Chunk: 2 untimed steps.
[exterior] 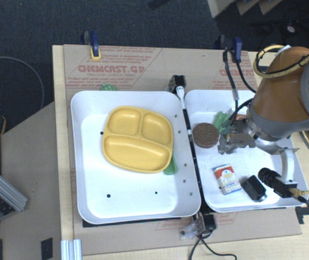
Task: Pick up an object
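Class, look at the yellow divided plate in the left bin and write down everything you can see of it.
The yellow divided plate is a rounded, matte tray that looks like plastic, moulded with three compartments: two smaller ones along the far side and one long one along the near side. It lies flat and right side up, turned slightly askew, on the floor of the left bin, toward the back and right. All three compartments look bare. A green object pokes out from under its near right edge.

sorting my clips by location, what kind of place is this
Most likely a robotics lab test bench, not a home or kitchen. Two white bins sit on a board held by clamps, a grey and orange robot arm reaches over the right bin, and cables run across the dark carpet.
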Motion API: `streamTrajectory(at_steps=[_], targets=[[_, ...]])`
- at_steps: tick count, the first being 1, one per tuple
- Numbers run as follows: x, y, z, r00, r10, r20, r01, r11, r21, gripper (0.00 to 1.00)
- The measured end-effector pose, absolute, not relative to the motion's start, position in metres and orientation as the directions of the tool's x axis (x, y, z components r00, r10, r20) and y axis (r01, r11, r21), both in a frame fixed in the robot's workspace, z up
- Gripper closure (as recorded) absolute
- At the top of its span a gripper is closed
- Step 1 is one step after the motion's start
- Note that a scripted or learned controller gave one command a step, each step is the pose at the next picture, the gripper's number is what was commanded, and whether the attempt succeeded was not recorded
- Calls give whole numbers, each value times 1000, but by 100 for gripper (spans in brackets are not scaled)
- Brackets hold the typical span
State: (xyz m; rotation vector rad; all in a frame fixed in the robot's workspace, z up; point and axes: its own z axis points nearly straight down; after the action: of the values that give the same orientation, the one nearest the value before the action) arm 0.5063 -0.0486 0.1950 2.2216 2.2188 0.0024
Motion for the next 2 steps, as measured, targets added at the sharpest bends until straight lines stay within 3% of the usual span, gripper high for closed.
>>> streamTrajectory(at_steps=[1,2], targets=[[479,13,250,-5,1000,1,1000,5,3,100],[493,93,196,-8,1000,2,1000,8,-7,100]])
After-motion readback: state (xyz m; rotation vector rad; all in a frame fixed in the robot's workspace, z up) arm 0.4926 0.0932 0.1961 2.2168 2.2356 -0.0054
